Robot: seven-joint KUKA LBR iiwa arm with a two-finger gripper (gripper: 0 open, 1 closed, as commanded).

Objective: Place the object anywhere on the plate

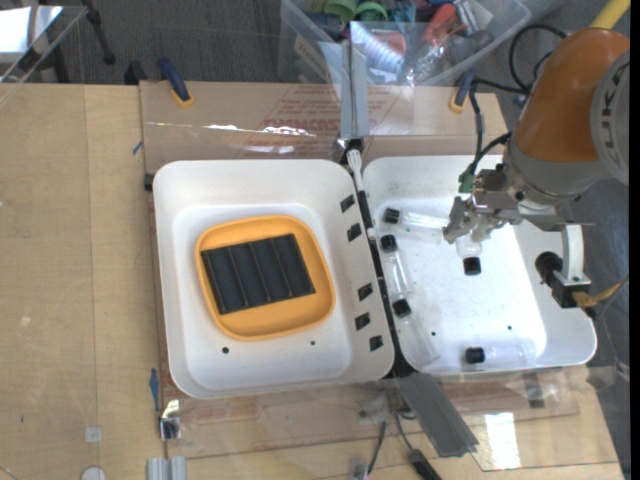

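While the gripper hovers over the right bin, grip state unclear, I see the orange plate already carrying a black ridged block.

One fixed camera is watching me from above the bench, looking down at a slant and taking in both white bins: the left bin mid-frame, the right bin toward the frame's right, where my arm is entering.
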